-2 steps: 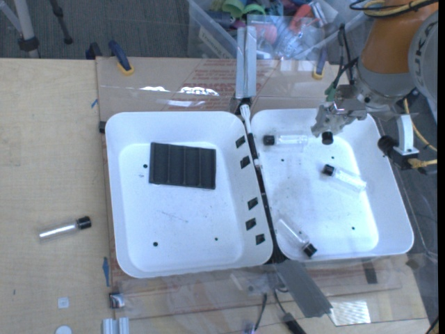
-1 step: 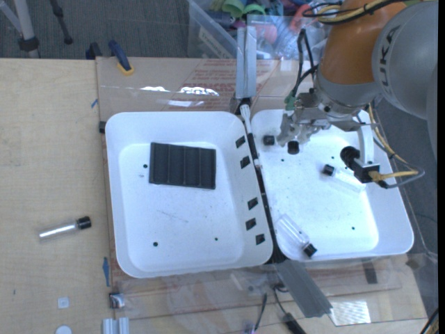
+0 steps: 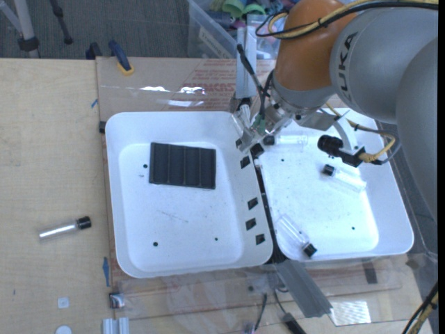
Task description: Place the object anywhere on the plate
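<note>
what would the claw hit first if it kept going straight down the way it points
Probably the rims where the two bins meet: the claw points down at that seam, near its far end. Depth is hard to judge from this slant, so it could land just inside the right bin instead.

Your grey KUKA arm with the orange band above its wrist (image 3: 361,40) reaches in from the right and bends down toward the far middle of the bench. Its two-finger gripper (image 3: 254,132) hangs low at the arm's tip, cables looping round the wrist.
</note>
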`<state>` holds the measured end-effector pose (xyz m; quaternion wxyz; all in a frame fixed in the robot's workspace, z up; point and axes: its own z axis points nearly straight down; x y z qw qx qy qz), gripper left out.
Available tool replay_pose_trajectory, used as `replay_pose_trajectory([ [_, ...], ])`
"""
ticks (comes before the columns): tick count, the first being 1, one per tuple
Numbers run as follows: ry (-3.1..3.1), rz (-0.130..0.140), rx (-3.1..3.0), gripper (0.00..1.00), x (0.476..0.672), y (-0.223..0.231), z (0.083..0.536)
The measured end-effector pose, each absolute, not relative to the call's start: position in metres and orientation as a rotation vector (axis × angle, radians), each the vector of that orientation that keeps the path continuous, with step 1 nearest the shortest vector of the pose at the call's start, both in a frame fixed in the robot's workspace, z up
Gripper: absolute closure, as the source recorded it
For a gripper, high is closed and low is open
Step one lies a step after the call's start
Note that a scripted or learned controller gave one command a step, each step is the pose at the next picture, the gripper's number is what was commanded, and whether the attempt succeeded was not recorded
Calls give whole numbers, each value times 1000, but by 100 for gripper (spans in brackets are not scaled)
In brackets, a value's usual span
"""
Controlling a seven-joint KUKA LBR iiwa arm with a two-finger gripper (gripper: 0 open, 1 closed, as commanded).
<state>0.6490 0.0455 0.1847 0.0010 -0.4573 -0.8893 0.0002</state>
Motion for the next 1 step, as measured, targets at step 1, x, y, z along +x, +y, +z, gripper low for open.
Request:
replay_pose_trajectory([
  [1,-2838,-5,-1355,100,647,135,206],
])
